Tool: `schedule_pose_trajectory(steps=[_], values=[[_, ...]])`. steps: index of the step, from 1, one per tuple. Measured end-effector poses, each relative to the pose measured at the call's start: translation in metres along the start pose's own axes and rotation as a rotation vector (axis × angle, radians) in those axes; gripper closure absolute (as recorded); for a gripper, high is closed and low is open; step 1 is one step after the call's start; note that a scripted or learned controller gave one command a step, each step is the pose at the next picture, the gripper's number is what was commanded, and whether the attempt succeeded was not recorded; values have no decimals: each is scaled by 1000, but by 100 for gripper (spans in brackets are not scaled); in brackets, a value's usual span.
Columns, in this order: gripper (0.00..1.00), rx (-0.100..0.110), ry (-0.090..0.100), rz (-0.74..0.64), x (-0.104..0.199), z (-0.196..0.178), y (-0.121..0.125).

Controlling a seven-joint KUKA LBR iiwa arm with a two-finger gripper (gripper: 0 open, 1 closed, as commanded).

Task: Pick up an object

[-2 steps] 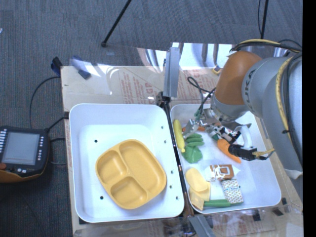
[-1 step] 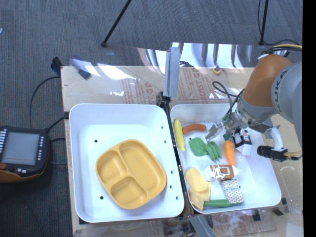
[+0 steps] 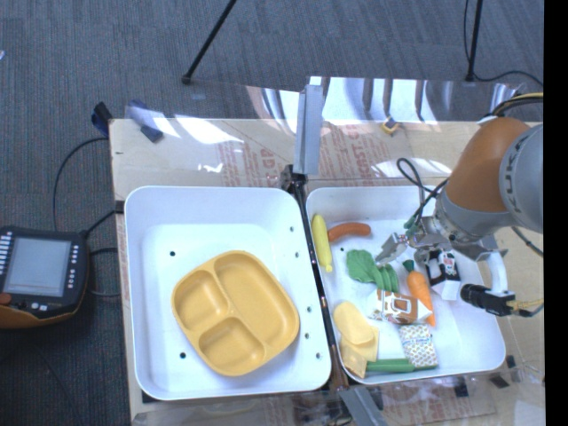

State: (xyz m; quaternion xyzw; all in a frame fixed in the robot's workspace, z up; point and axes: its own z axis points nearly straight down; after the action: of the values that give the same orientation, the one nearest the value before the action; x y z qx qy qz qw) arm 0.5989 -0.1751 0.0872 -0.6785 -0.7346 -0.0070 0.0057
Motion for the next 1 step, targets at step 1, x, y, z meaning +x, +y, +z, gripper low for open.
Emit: schedule_pose_trajectory(steps=[1], values=[[0, -3, 2, -80, -4, -1, -30]])
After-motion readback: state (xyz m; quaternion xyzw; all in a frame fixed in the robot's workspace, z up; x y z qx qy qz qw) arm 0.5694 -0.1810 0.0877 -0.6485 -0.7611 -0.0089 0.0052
